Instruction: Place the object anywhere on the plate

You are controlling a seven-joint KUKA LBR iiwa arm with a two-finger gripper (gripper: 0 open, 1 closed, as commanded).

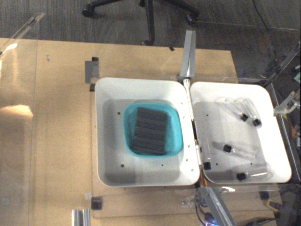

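Note:
A dark grey ribbed rectangular block (150, 130) lies on the turquoise plate (176, 134) in the middle of the left white bin (108, 145). The block rests flat, slightly tilted, and covers most of the plate's centre.
The right white bin (268, 126) holds several clear tubes with black caps (244, 117), scattered near its back and front. A metal post (188, 55) stands behind the gap between the bins. An office chair base (148, 8) sits on the floor beyond the bench.

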